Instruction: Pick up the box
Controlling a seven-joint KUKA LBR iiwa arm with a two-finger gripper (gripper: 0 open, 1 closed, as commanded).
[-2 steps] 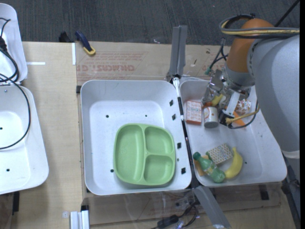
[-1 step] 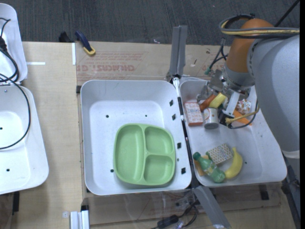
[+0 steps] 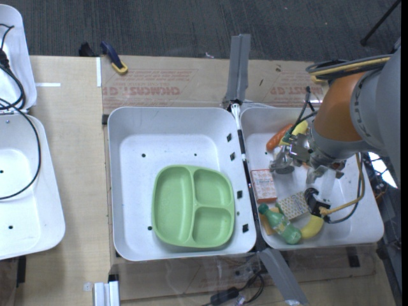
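- The desk (image 3: 70, 75) is a light wooden surface, and two shallow white bins stand on it side by side in the middle and right of the frame.
- The left bin (image 3: 127, 171) carries a green divided plate (image 3: 193, 206) with three compartments; the plate lies in the lower middle part of this bin.
- The right bin (image 3: 363, 225) carries several small things close together.
- The box (image 3: 262, 185) is small, with a red and white print, and it lies flat near the left wall of the right bin, just right of the divider between the bins.
- Below the box there is a green bottle (image 3: 279, 225) lying on its side, and right of the bottle a yellow banana (image 3: 312, 227) near the lower edge of the bin.
- Between the box and the banana a small speckled grey item (image 3: 294, 204) lies; what it is cannot be told.
- An orange and yellow thing (image 3: 285, 134) is at the upper part of the right bin, partly hidden by the arm.
- The arm (image 3: 357, 116) comes from the right edge of the frame, and its orange band is above the right bin.
- The gripper (image 3: 285, 162) hangs over the right bin, up and right of the box, apart from it; whether it is wide or narrow cannot be told from this view.
- A blue and yellow tool (image 3: 113, 57) lies on the desk at the upper left, above the left bin.
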